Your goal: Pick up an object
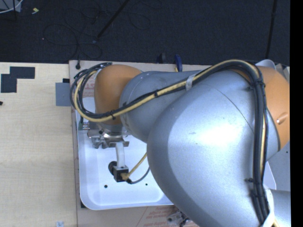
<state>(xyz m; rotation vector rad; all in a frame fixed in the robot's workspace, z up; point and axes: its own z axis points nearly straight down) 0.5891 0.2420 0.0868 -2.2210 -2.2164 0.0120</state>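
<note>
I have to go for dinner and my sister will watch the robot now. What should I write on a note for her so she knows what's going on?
Gripper: down over the white bin, near the bin's left wall in the view. Whether it is open or shut cannot be told, and nothing is seen held.
Things: the grey arm covers much of the bin, so whatever lies under it is hidden. A small green bit at the left wall is too hidden to name.
Done: no pick can be confirmed.
Left: pick up an object and lift it out.
</note>
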